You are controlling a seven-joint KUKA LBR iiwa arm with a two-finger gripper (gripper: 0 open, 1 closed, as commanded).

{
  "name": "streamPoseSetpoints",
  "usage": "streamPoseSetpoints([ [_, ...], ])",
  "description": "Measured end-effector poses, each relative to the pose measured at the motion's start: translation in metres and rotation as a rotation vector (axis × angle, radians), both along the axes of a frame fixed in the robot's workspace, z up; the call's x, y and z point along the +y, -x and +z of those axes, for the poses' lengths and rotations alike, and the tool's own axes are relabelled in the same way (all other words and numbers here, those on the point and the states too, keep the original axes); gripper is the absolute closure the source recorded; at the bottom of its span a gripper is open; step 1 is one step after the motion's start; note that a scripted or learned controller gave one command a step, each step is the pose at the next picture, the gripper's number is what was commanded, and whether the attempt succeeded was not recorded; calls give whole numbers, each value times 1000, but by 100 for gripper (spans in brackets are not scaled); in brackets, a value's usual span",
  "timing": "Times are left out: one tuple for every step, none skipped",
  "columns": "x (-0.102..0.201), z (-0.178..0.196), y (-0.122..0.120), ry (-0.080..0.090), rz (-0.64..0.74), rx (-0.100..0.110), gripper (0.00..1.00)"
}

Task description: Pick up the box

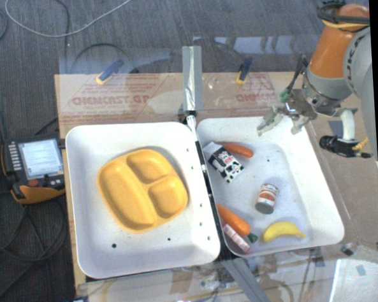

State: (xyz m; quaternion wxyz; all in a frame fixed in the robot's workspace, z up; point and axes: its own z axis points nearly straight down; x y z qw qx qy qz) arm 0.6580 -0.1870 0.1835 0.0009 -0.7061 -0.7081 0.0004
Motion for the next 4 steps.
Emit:
streamPoseSetpoints([
  [32, -91, 63, -1, 164, -4, 0],
  [19, -92, 80, 5, 238, -18, 0],
  [72, -92, 108, 7, 244, -17, 0],
  [6, -77, 79, 3, 114, 0, 0],
])
